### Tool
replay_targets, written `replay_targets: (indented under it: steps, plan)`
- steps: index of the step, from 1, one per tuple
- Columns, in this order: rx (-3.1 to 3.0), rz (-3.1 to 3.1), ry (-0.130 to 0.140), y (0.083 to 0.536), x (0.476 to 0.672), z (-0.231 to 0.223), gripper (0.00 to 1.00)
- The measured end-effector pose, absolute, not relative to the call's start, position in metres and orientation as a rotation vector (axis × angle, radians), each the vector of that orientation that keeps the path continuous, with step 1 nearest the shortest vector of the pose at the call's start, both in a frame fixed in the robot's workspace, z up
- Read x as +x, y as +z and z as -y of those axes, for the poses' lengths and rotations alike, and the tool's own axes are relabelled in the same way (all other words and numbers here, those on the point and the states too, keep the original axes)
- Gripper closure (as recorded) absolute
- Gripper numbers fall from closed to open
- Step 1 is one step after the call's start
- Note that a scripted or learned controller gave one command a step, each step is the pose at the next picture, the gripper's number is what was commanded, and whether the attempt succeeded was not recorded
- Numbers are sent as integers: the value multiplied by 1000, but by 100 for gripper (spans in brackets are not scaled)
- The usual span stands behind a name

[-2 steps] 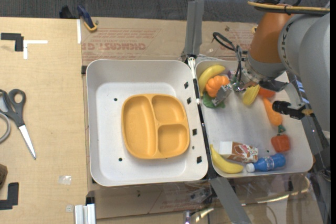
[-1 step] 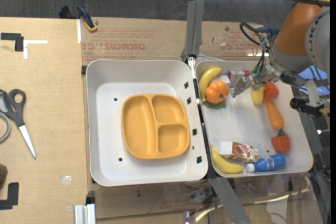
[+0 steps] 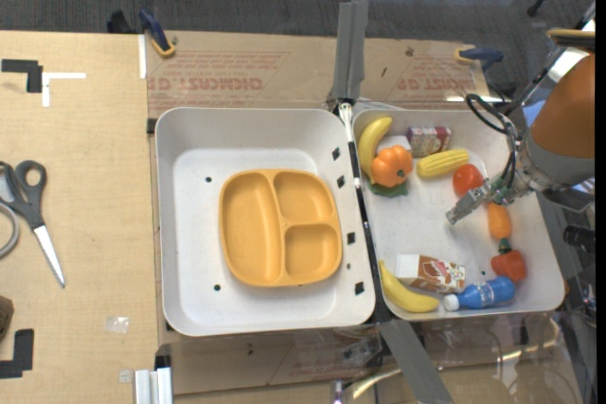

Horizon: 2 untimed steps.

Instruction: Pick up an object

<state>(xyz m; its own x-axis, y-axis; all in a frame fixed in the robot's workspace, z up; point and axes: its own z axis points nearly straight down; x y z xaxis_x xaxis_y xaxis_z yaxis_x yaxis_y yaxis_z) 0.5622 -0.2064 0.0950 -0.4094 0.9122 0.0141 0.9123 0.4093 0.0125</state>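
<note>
Camera view from above: a wooden bench (image 3: 76, 203) carries two shallow white bins side by side. The left bin (image 3: 189, 298) holds a yellow-orange divided plate (image 3: 281, 227) with three compartments, lying flat near its middle. The right bin (image 3: 417, 237) holds a scatter of toy food. The grey arm with its orange band (image 3: 568, 123) reaches in from the right, and its gripper (image 3: 471, 202) hangs low over the right part of this bin, just beside a red tomato (image 3: 467, 178) and an orange carrot-like piece (image 3: 498, 221); whether the fingers are spread or closed cannot be told, and nothing is visibly held between them. Along the bin's front edge lie a banana (image 3: 407, 292), a brown and white snack packet (image 3: 434, 273) touching it, and a blue and white bottle (image 3: 483, 294) on its side. A second banana (image 3: 371, 138) curves along the back left, beside an orange fruit (image 3: 391, 166) on green leaves. A corn cob (image 3: 442, 163) lies near a small red box (image 3: 428, 140). A red pepper (image 3: 508, 264) sits by the bottle. Scissors (image 3: 38, 218) lie on the bench, well apart to the left.
</note>
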Motion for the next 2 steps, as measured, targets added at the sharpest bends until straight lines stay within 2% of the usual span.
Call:
replay_targets:
  steps: [1,2]
  plan:
    - [-1709,2641,-15,105,562,211,100]
    - [-1925,2483,2,212,566,129,100]
